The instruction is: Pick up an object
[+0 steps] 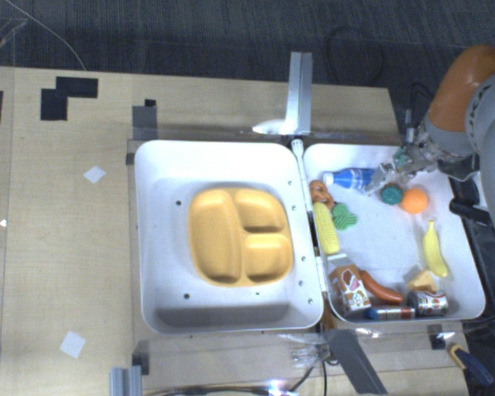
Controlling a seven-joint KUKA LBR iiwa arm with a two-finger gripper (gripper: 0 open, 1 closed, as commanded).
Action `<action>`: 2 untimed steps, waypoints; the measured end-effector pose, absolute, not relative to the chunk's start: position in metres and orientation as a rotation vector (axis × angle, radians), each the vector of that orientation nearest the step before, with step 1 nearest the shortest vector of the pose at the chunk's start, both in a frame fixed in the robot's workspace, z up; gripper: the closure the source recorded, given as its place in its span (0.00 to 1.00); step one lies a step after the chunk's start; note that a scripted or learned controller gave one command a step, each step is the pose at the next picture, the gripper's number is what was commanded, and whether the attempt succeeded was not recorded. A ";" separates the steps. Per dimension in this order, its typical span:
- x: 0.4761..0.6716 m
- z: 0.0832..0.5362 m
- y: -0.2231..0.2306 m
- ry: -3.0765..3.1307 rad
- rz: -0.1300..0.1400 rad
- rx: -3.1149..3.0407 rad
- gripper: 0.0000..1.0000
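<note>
— Teal ball [391, 195] is lying just below the fingers [406, 160], beside the orange ball [414, 200], in the right bin [470, 304].
— Are the fingers gripping it?
— No, they're hovering above; I cannot tell if they're apart or together.

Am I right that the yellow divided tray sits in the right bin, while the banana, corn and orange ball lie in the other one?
Not quite: the camera view shows the yellow divided tray in the left bin; the banana, corn and orange ball lie in the right bin.
</note>
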State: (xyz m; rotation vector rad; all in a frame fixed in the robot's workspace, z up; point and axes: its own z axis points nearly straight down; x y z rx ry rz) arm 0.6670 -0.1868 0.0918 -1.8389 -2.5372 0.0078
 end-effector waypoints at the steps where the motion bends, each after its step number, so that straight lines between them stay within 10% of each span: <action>1: 0.667 0.090 -0.196 -2.754 0.013 -1.503 0.00; 2: 0.672 0.105 -0.193 -2.777 0.004 -1.501 1.00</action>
